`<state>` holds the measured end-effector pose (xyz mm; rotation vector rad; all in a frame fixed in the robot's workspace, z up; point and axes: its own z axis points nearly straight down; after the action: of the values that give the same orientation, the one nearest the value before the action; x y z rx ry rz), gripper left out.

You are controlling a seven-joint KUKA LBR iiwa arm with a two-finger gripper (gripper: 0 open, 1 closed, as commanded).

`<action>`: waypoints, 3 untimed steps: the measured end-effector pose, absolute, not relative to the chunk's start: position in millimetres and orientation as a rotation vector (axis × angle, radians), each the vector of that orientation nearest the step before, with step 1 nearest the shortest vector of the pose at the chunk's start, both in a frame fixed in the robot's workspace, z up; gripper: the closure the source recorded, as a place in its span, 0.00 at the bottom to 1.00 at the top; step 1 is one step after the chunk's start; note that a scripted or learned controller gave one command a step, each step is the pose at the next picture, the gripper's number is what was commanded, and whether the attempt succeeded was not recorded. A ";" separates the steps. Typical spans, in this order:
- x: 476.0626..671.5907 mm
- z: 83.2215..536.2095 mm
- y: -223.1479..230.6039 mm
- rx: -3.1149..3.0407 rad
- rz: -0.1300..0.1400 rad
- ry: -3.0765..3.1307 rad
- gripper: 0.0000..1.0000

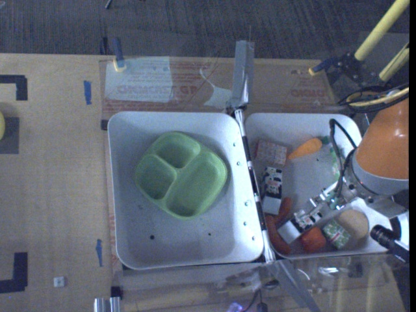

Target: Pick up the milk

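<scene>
The milk point(273, 181) is a small carton with black and white cow patches. It lies in the right bin point(305, 174) near the left wall, close to the divider. My gripper point(301, 221) reaches in from the right and hangs low over the front of that bin. It is to the right of the milk and nearer the front, a short way apart from it. It sits over a cluster of red items, and nothing shows in its grasp.
The right bin also holds a pink box point(271, 153), a carrot point(305, 148), a red sausage shape point(278, 231), a red fruit point(313, 240), a green and white carton point(337, 234) and a tan roll point(354, 222). In the left bin point(130, 239) lies a green divided plate point(182, 173).
</scene>
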<state>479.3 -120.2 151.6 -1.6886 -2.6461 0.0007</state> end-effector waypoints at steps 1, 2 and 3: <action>480.5 104.3 -109.6 -1.556 -0.002 -2.731 0.00; 480.4 104.3 -109.8 -1.557 -0.001 -2.730 0.00; 486.3 116.5 -109.6 -1.565 -0.012 -2.743 1.00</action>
<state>486.3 -109.6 116.5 -1.5645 -2.7434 -0.0121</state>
